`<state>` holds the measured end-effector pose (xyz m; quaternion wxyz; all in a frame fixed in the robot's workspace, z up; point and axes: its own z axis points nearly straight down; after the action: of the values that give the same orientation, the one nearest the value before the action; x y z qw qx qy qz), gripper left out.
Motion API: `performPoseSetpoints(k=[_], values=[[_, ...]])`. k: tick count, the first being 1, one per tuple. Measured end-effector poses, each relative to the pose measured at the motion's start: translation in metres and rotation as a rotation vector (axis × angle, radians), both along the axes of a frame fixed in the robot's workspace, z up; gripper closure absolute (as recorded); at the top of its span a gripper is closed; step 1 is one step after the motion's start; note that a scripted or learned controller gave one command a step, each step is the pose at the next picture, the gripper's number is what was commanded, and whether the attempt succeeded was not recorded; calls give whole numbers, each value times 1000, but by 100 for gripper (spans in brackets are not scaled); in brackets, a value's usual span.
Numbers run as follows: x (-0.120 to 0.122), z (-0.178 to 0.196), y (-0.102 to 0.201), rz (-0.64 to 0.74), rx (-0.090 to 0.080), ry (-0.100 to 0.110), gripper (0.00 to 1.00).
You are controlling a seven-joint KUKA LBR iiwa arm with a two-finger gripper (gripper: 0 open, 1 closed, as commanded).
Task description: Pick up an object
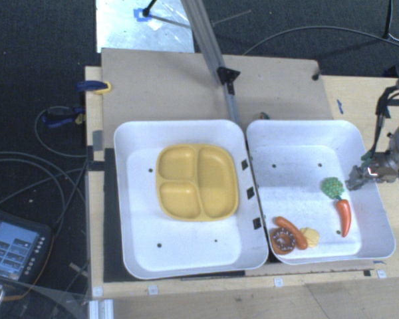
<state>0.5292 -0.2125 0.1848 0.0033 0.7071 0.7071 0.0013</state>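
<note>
Four small toys: lie in the right bin [299, 141], all toward its near right part, and any one of them would satisfy the task.
Tool: the tool [363, 175] sits at the right bin's right rim, grey and partly cut off by the frame edge; whether it is spread or pressed together, I cannot tell, and nothing is seen between its tips.
Nearest thing: the green broccoli [332, 187] lies just left of the tool and slightly nearer the camera, inside the rim.
Next nearest: the orange carrot [344, 216] lies just beyond the broccoli toward the camera, its long axis running roughly from the far side to the near side of the bin, its thick end by the broccoli.
Far cluster: the sausage [290, 231], the brown doughnut [281, 240] and a pale yellow piece [310, 236] crowd together at the near wall, touching or nearly so.
Judgement: the move likely turns on a short shift left and down onto the broccoli.
In the way: the bin's right wall stands close beside the tool; the carrot's closeness risks a nudge.
Left bin: the left bin [139, 244] holds a yellow divided plate [198, 181], well apart.
</note>
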Motion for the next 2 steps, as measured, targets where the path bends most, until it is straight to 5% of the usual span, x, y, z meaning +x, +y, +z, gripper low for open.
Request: performPoseSetpoints(k=[1,2], values=[[2,40,0,5,0,0,100],[10,32,50,10,4,5,100]])
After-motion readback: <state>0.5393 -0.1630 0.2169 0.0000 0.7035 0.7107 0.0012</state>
